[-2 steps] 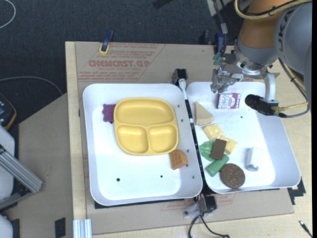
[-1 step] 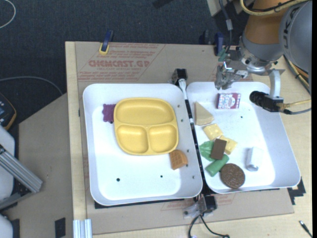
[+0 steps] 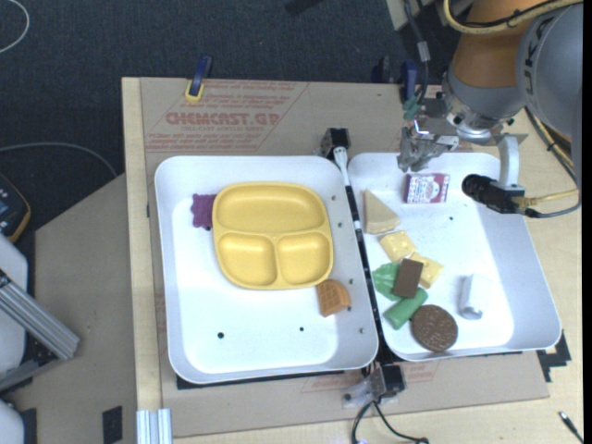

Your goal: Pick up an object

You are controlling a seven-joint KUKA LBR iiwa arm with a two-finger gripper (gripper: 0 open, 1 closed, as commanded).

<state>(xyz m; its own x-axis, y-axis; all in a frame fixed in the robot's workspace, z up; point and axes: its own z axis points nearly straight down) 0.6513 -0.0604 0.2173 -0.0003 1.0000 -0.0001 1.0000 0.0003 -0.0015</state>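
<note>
My gripper hangs over the back edge of the right bin, just above and left of a small pink-and-white box. Nothing shows beneath it. Further forward in that bin lie a tan wedge, yellow pieces, a brown bar on a green item, a round brown cookie and a small grey-white piece.
The left bin holds a yellow divided plate, a purple item at the plate's left edge and a brown chunk near the divider. A black part on the arm juts over the right bin's back.
</note>
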